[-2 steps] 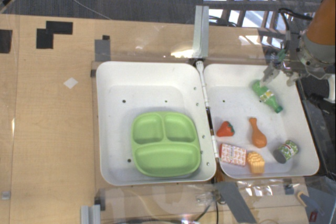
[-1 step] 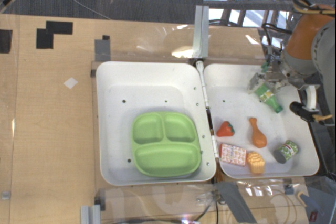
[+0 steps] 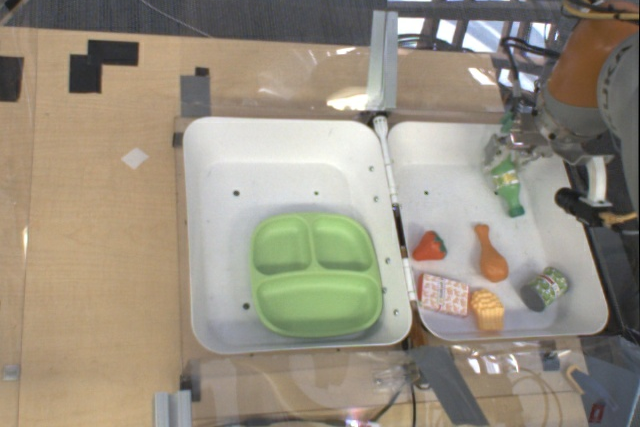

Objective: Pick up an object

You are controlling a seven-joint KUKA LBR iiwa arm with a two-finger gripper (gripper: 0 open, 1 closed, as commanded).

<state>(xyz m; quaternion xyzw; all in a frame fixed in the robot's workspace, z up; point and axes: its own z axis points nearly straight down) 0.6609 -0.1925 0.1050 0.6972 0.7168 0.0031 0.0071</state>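
My gripper (image 3: 512, 153) hangs over the far part of the right bin (image 3: 440, 155), on the grey arm with its orange band coming in from the right. Directly below its tip lies a green bottle (image 3: 509, 190), whose upper end meets the gripper; whether it is gripped is unclear. Nearer the front of the same bin are a red strawberry (image 3: 430, 246), an orange drumstick (image 3: 490, 255), a green can (image 3: 545, 288), a red-and-white patterned packet (image 3: 444, 295) and a yellow waffle-like block (image 3: 488, 309).
The left bin (image 3: 230, 165) holds a green divided plate (image 3: 316, 274) at its front. A ridge (image 3: 392, 205) divides the two bins. A metal post (image 3: 383, 55) and a rail stand behind them. Black arm hardware overhangs the right bin's right edge.
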